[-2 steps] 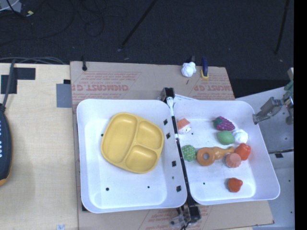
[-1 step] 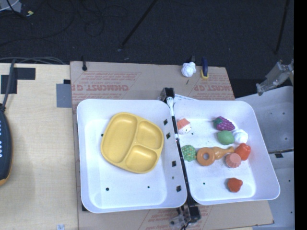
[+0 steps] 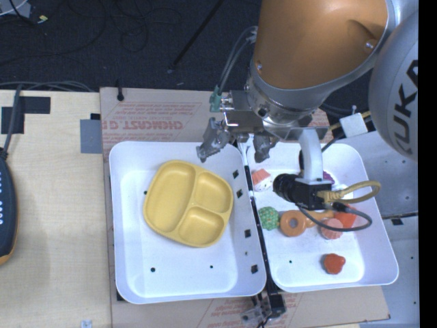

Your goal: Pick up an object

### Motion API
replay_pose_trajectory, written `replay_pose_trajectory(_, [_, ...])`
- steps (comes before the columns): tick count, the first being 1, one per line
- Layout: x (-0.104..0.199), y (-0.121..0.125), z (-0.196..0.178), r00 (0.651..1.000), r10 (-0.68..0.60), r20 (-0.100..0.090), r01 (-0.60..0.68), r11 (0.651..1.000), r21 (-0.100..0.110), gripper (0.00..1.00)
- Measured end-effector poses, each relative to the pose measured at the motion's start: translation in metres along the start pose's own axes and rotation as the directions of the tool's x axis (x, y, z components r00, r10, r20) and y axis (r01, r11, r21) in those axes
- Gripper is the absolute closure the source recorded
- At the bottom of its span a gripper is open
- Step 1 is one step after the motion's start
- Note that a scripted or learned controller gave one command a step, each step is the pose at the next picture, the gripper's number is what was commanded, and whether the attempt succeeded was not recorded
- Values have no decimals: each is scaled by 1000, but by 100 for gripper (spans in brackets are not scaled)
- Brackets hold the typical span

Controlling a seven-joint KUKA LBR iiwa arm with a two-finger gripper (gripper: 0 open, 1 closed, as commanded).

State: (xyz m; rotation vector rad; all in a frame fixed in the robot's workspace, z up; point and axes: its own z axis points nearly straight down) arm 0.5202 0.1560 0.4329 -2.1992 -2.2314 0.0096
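On my screen I see two white bins standing side by side on a sheet of cardboard (image 3: 157, 118), which lies on the pale tabletop (image 3: 54, 238). The left bin (image 3: 130, 251) holds one thing, a yellow plate (image 3: 189, 202) with three compartments. It lies flat on the bin floor, turned a little at a slant, and sits more toward the far half of the bin.

The right bin (image 3: 372, 251) holds the small things. A pink and white piece (image 3: 261, 178) lies in the far part, just beside the wall that the two bins share. Nearer to me, a green piece (image 3: 268, 218) and an orange ring (image 3: 293, 224) lie close together; I cannot tell if they touch. To the right of the ring there is a reddish piece (image 3: 332, 229), partly covered by a cable. A red piece (image 3: 333, 264) lies alone, apart from the others, toward the near side of the bin. A bit of something purple (image 3: 328, 178) shows in the far part, but most of it is hidden and I cannot say what it is.

The arm (image 3: 321, 33) reaches in from the right and hangs over the far end of the wall between the bins. The jaws are spread, one finger over the far right corner of the left bin and the other over the right bin, near the pink and white piece. I see nothing between them.
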Motion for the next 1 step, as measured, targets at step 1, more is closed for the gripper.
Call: replay_pose_trajectory(1, [-9,1,-15,1000,15,3,-15,1000,-6,100])
